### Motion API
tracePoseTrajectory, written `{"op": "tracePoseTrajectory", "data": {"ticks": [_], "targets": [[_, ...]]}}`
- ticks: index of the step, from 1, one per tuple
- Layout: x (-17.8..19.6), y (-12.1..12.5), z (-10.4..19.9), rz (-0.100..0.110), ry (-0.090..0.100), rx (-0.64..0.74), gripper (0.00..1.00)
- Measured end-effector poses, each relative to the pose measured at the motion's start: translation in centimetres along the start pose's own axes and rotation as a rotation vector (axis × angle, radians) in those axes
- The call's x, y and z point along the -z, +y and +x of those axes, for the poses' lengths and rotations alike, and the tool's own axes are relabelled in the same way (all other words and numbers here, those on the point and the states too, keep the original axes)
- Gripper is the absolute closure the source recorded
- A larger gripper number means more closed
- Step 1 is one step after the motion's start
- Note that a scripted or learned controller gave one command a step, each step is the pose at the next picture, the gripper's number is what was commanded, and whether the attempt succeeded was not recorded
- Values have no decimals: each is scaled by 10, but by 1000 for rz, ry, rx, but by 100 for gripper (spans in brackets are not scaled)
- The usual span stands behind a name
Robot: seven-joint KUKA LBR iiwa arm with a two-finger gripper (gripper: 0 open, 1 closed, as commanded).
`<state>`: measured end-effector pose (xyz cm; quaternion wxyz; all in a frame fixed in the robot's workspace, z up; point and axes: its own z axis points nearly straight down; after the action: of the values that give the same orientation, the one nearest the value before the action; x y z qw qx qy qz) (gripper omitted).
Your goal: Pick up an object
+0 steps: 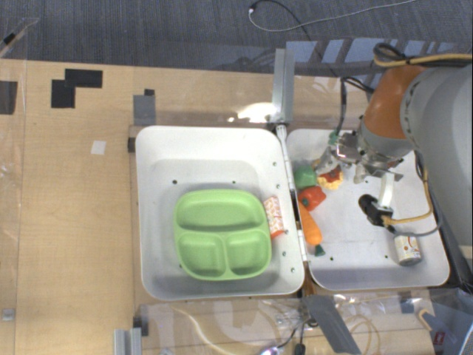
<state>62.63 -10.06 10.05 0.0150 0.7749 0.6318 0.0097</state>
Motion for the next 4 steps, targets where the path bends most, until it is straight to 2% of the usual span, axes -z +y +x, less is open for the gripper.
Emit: {"op": "tracePoseTrajectory", "data": {"ticks": [1, 2, 3, 4], "targets": [[12, 2, 5, -2, 5, 9, 100], [121, -24, 134, 28, 11, 312, 100], [123, 16, 100, 30, 6, 99, 100], [125, 40, 44, 29, 5, 79, 100]]}}
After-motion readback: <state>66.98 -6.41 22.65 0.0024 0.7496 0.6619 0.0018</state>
